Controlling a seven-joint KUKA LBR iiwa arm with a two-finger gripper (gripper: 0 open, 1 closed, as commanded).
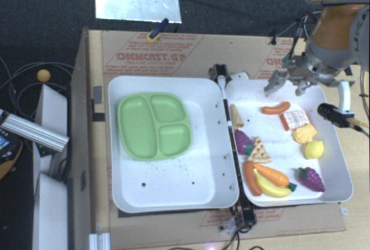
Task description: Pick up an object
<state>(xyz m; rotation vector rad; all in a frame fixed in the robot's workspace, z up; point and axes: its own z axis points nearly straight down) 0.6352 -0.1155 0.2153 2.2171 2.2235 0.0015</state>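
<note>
Right-hand shallow white plastic bin (pixel 341 176): holds a scatter of toy food, all lying loose on its floor. Contents, from far end to near end: orange-red plastic sausage (pixel 276 108); red-and-white printed packet (pixel 294 119), just beside the sausage; tan cone-shaped piece (pixel 237 116) against the bin's left wall; ridged yellow-orange pastry piece (pixel 304 133); round yellow plastic lemon (pixel 314 150); purple lumpy piece (pixel 243 142); triangular pizza slice (pixel 259 151), touching the purple piece; orange carrot (pixel 272 173); yellow banana (pixel 270 186), lying against the carrot; purple grape bunch (pixel 310 179) near the bin's near right corner.

Two-finger gripper (pixel 288 84): over the bin's far edge, above the sausage and apart from it. Fingers spread, nothing between them.

Grey arm with orange upper section (pixel 341 17): enters from the right.

Left-hand shallow white bin (pixel 173 197): carries a pale green three-compartment plastic tray (pixel 154 125).

Both bins sit on a printed cardboard sheet (pixel 167 52).
</note>
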